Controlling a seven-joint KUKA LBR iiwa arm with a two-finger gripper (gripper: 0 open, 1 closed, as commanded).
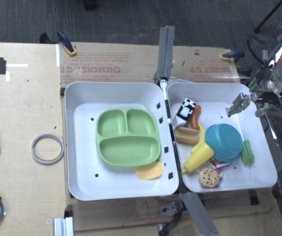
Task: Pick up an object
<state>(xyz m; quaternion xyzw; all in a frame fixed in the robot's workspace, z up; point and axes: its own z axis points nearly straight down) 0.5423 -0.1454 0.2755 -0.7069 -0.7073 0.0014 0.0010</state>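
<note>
The task is standing at its very start, by the look of things: nothing is lifted, and every object is lying in the bins. The claw [238, 103] is hanging over the upper right part of the right bin [264, 176], above and to the right of the blue bowl [224, 141], which serves here as the landmark. Its fingers are too small and too blurred against the white wall to tell whether they are apart or together, and nothing is showing between them.

The candidates are crowding round the bowl. A yellow cone-shaped piece [198, 158] is lying against the bowl's lower left edge, with a cookie [209, 177] just below it. A green pod-like piece [247, 152] is resting just beside the bowl on its right. To the bowl's left a hot dog bun [185, 134] is lying, with a sausage [195, 117] up and to the left, and a black-and-white block [185, 109] further up still. A red scrap is peeking out below the bowl; what it is cannot be told.

Well to the bowl's left, in the other bin [77, 132], a green divided plate [128, 136] is sitting with a yellow flat piece [149, 170] touching its lower edge.

What is left is seemingly everything: choosing a thing, descending, closing and lifting.
</note>
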